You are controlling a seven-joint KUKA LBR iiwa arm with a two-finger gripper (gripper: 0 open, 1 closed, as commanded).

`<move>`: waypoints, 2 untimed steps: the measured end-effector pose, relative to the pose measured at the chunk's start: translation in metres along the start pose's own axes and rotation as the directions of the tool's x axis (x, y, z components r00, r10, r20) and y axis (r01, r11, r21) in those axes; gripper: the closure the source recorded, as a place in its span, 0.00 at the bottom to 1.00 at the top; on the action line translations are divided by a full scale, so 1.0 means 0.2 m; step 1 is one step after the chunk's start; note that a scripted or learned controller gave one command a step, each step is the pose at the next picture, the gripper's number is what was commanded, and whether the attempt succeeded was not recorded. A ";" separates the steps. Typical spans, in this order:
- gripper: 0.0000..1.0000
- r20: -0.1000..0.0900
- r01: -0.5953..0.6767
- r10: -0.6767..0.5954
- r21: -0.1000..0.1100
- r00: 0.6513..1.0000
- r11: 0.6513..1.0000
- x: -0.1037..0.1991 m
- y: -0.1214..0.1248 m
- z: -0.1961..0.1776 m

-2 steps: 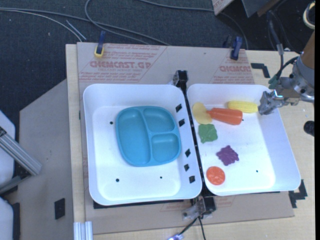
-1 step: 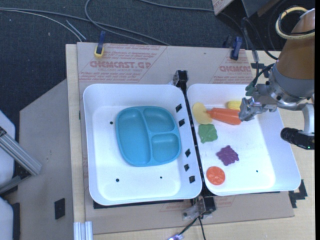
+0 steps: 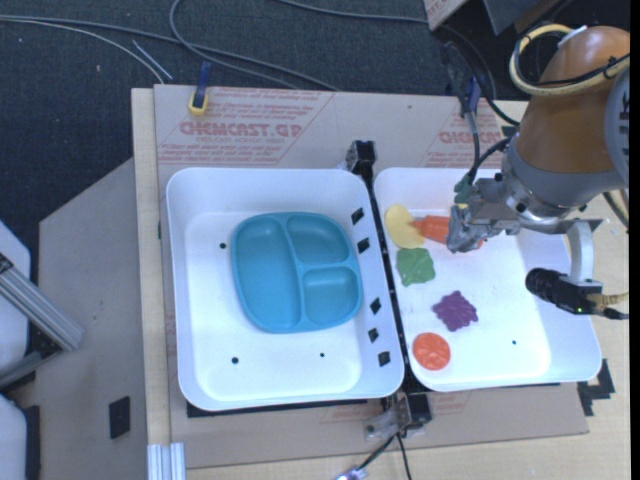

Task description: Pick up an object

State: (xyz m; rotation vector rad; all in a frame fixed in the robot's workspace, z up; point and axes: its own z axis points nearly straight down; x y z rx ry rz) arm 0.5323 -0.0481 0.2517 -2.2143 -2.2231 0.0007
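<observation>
An orange carrot toy [image 3: 434, 228] lies in the right bin [image 3: 560, 353], near its far left corner. The gripper [image 3: 462, 238] is right at the carrot's right end, but I cannot tell if it is gripping or let go. A yellow toy [image 3: 402, 226] touches the carrot's left side. A green toy [image 3: 415, 266] sits just nearer than those two. A purple toy [image 3: 455, 311] lies nearer still, and a round orange toy [image 3: 431, 350] is closest to the near edge. In the left bin [image 3: 195, 298] rests a blue plate [image 3: 296, 270] with three sections.
</observation>
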 end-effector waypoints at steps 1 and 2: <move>1.00 0.001 0.000 0.000 0.000 1.000 1.000 0.24 0.02 0.03; 1.00 -0.001 0.003 -0.003 0.001 1.000 1.000 0.52 0.01 0.05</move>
